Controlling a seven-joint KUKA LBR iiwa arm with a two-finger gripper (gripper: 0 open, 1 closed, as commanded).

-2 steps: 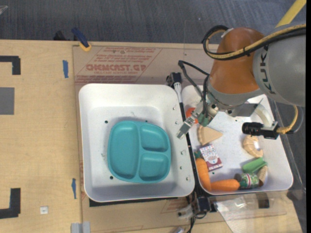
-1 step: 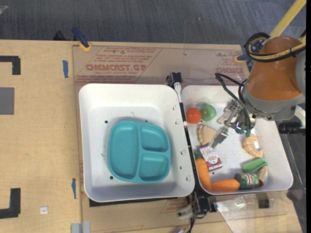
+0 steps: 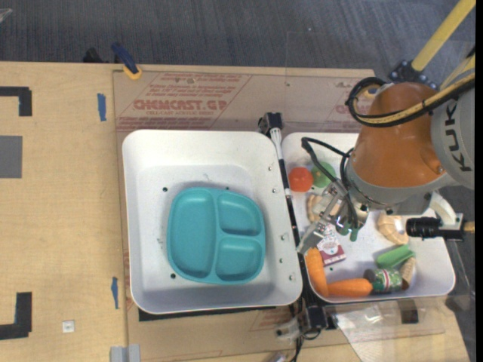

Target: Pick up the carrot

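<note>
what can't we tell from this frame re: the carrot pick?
- Gripper: finger state unreadable in the camera view; wrist and cables crowd it.
- Right bin: upper part hidden under the orange-banded arm.
- Carrot: its right tip is covered by a small can.
- Packet label too small to read.

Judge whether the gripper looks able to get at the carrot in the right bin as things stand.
Probably yes. The carrot lies uncovered along the bin's near wall, just below the gripper. A small can touches its right end, and the wall may crowd it.
</note>
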